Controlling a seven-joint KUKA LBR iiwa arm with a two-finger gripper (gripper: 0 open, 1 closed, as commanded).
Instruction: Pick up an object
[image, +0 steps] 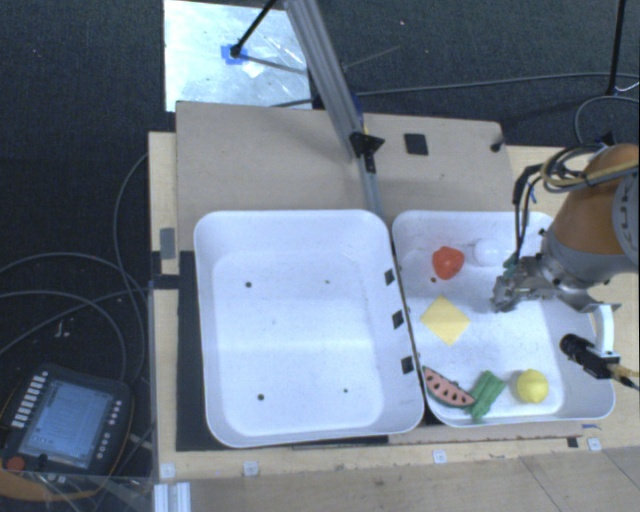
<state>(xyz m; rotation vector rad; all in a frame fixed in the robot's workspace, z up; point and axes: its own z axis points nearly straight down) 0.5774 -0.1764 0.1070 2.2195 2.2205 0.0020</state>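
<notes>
Five objects are seen at the right of the frame: a red tomato (447, 262), a yellow square (445, 321), a watermelon slice (446, 388), a green vegetable (486, 393) and a lemon (531, 386).

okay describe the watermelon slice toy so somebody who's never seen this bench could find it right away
Of the two white bins, take the right-hand bin, the one the end effector hovers over. Go to its near-left corner, close to the wall shared with the other bin: the watermelon slice lies there, just left of the green vegetable. It is the only wedge, red with dark seeds and a green rind.
</notes>
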